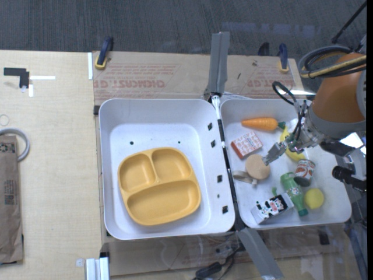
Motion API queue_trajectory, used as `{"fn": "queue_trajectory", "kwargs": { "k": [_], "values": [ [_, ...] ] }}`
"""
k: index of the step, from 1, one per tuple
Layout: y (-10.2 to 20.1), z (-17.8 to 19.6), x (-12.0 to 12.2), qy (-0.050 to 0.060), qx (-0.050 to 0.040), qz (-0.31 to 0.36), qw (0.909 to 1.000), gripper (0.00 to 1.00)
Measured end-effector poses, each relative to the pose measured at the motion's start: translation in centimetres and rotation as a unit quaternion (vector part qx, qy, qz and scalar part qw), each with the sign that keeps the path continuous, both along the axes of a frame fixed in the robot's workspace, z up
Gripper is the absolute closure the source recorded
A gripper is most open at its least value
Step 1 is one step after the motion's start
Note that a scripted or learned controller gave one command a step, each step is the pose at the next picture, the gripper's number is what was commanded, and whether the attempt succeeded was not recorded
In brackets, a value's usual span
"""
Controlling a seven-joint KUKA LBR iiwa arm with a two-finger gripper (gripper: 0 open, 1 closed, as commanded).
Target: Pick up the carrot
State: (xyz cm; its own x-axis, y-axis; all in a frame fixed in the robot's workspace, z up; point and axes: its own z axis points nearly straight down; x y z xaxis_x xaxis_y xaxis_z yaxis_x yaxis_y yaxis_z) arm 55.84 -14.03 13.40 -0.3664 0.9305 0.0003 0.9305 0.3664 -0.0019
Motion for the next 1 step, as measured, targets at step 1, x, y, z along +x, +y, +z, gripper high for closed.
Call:
{"fn": "queue_trajectory", "kwargs": {
  "k": [1],
  "values": [
    [4.21,-4.13,-2.11,-0.001,0.0025,-0.106,0.9943,0.0]
  ]
}}
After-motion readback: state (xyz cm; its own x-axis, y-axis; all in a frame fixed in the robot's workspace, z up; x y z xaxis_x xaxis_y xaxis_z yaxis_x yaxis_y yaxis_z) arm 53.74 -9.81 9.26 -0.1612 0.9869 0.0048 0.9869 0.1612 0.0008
